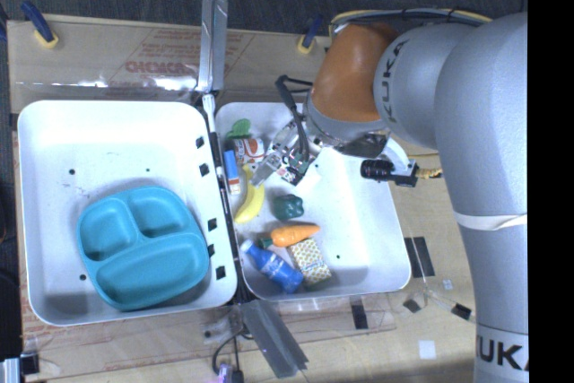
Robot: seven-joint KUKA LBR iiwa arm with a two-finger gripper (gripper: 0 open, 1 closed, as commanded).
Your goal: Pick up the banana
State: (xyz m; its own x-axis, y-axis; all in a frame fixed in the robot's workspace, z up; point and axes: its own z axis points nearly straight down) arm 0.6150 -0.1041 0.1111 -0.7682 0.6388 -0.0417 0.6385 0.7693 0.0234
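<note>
Arm (448, 103) reaches in from the right, wrist with its orange band (345, 76) over the far part of the right bin (381, 220). Gripper (285, 159) is low in that bin, near the back left corner, among small items. Finger opening: cannot tell, the tip is a blur of dark and light parts. Nothing seen held between them.

Banana (250, 203) lies on the bin floor against the left wall, just toward the camera from the gripper tip. Whether the tip touches it: cannot tell. Upper end of the banana sits close under a small red-and-white item (252, 148) and beside a blue-and-white item (231, 168) on the wall.

Other contents: dark green piece (287, 207) right of the banana, carrot (294, 235) below it, blue bottle (273, 269) and a patterned packet (309, 261) at the near edge. Green item (239, 128) in the back corner.

Left bin (54, 157) holds a blue divided tray (143, 247).
</note>
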